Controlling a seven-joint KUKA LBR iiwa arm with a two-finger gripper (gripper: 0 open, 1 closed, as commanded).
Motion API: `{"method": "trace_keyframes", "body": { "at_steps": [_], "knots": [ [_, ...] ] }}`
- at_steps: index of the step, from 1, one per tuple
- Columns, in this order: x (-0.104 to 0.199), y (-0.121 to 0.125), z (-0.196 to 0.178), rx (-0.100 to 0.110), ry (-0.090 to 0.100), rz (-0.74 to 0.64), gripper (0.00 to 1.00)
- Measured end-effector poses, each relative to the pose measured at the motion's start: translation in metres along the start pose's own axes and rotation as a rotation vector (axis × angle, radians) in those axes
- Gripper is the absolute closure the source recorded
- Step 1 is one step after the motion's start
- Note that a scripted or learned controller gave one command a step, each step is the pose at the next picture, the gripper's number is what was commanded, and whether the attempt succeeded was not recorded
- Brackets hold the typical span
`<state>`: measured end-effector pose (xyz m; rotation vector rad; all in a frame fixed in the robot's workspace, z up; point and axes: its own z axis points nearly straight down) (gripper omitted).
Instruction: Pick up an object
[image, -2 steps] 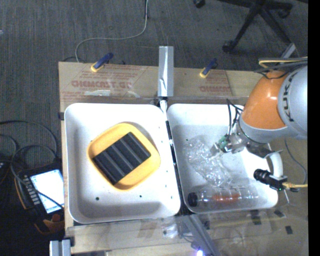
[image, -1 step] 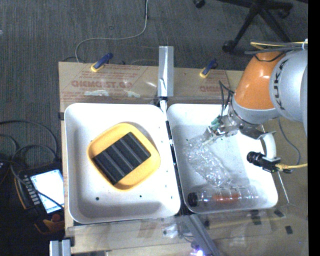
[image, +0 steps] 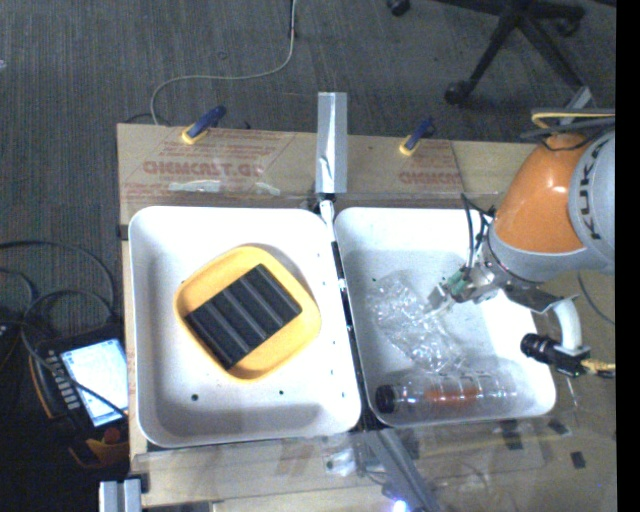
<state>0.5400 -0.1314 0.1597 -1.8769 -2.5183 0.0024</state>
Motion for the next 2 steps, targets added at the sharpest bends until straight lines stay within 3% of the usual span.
{"method": "trace_keyframes", "body": {
  "at_steps": [1, 2],
  "knots": [
    [0.008, -0.038, 0.007, 0.000, 0.003, 0.195, 0.00],
    [0.001, 0.060, -0.032, -0.002, 0.000, 0.047, 0.00]
  ]
}}
